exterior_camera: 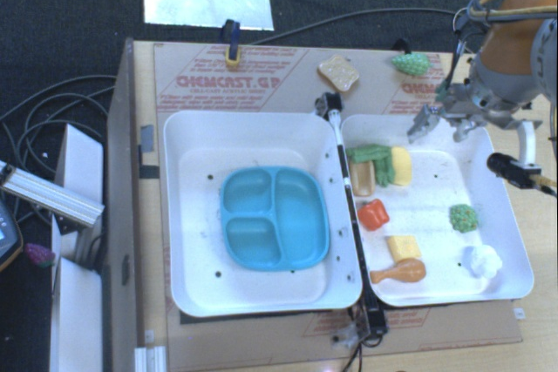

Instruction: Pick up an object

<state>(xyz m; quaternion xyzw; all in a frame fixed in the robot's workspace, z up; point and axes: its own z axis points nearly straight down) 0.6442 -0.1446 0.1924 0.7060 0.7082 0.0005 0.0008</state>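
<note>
We see the gripper with its fingers apart, holding nothing, above the right bin, so no toy is picked yet.

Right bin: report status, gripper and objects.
Gripper open over right bin far edge, holding nothing. Toy foods untouched, nearest the green beans. Nothing in the way.

The arm is cut off by the right and upper edges of the frame, so only its orange band and wrist section are visible, and this section covers the far right corner of the right bin. The end effector appears small and blurred, its fingers not resolvable. At the left edge, a dark device and a small purple object are partly cropped and unidentifiable.
</note>
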